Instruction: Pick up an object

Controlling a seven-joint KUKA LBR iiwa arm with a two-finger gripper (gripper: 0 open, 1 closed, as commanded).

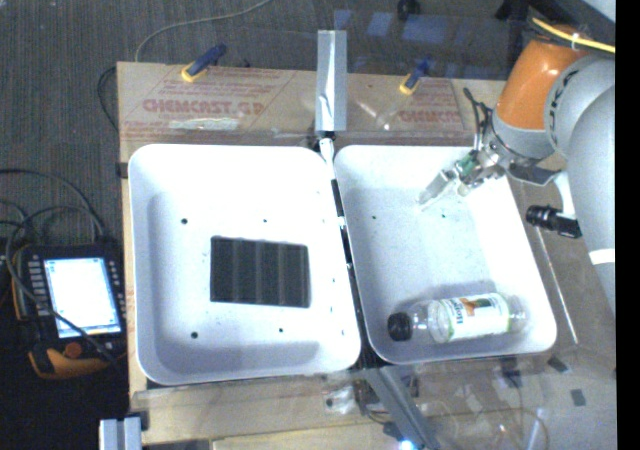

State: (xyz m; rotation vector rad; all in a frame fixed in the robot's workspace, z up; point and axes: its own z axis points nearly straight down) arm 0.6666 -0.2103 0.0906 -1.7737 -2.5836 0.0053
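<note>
A clear plastic bottle (458, 318) with a black cap and a green-and-orange label lies on its side along the near wall of the right bin (400, 238). A flat black ribbed rectangle (259, 271) rests in the middle of the left bin (170, 188). My gripper (434, 189) hangs over the far part of the right bin, pointing down and to the left. It is well apart from the bottle, and nothing is visible in it.
The grey arm with its orange band (530, 88) comes in over the right bin's far right corner. A metal post (331, 83) stands behind the wall between the bins. A handheld screen (75, 298) lies on the floor to the left.
</note>
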